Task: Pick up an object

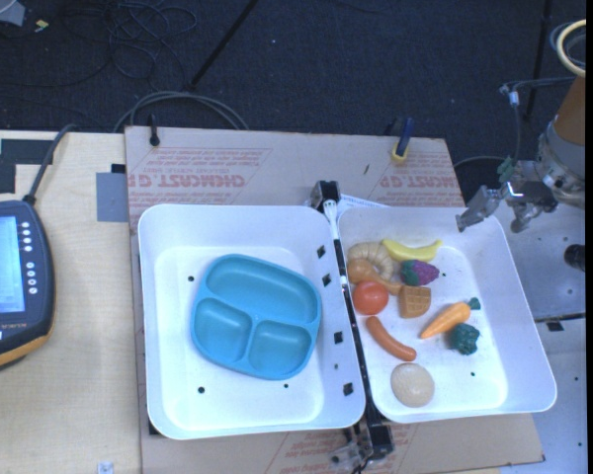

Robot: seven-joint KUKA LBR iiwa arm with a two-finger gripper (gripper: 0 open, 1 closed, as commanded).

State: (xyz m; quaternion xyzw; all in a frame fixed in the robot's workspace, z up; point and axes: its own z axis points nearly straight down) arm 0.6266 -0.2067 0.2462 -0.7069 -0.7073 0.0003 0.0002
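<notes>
The grey two-finger gripper is hanging just past the right white shallow bin's far right corner, fingers spread apart, nothing between them. Toy food is sitting bunched against that bin's left wall: yellow plastic banana, tan croissant, red tomato, red sausage, orange carrot, green broccoli, with a beige egg near the front edge. A blue three-compartment plastic tray is lying in the middle of the left white bin.
</notes>
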